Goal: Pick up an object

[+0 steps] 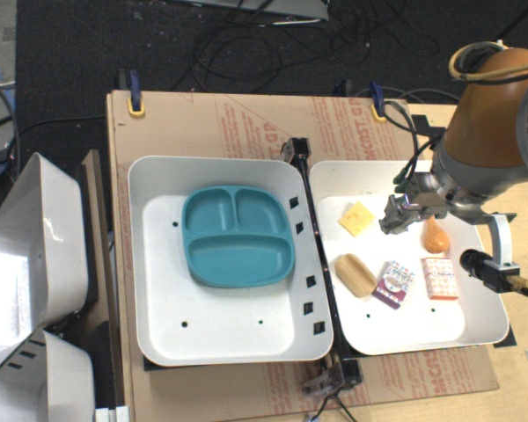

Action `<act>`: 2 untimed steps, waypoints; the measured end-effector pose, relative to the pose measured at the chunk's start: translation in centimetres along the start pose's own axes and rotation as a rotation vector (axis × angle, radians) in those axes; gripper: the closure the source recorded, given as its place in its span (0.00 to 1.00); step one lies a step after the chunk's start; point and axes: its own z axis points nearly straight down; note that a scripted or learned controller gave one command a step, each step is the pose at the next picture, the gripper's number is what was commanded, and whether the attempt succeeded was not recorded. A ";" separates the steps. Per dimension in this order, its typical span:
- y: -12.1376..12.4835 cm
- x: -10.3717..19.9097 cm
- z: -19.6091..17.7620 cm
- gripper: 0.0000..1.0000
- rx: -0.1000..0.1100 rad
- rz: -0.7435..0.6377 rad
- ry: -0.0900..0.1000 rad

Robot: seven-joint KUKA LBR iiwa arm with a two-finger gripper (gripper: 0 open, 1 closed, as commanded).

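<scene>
My tool (399, 218) hangs over the right bin (484, 334), between the yellow cheese wedge (355, 219) and the orange piece (436, 236), and I cannot tell how it is set. The cheese wedge just beside it looks light, stiff and flat, so I judge I should take it across its narrow sides. Beyond the tool this bin also holds a tan bread roll (355, 275), a purple packet (394, 284) and a pink carton (440, 279), while the left bin (150, 323) holds a teal divided plate (238, 236).
</scene>
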 end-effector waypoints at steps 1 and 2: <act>-1.1 4.4 0.3 1.00 0.002 0.001 -0.001; -1.1 10.3 1.3 1.00 0.002 0.000 0.000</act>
